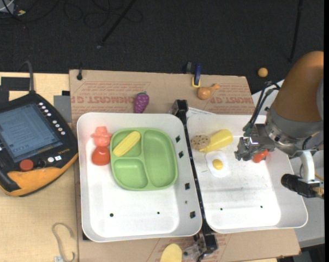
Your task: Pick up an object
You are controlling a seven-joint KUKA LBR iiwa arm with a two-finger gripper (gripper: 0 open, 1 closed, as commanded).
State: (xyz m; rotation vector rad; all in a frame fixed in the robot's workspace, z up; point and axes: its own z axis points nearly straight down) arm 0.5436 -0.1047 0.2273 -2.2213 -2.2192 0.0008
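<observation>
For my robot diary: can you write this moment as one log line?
gripper: low in right bin | by red object | fried egg lying free

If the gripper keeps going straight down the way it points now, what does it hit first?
Most likely the small red object right at the gripper, or else the floor of the right bin beside it. Depth is hard to judge from this slanted view. The fried egg toy lies off to the side, out of that line.

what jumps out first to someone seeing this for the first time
The green tray in the left bin grabs the eye, with yellow corn in its upper left compartment and a pink and red toy beside it. In the right bin, the grey arm reaches in, its claw low near a small red object, right of a toy egg.
</observation>
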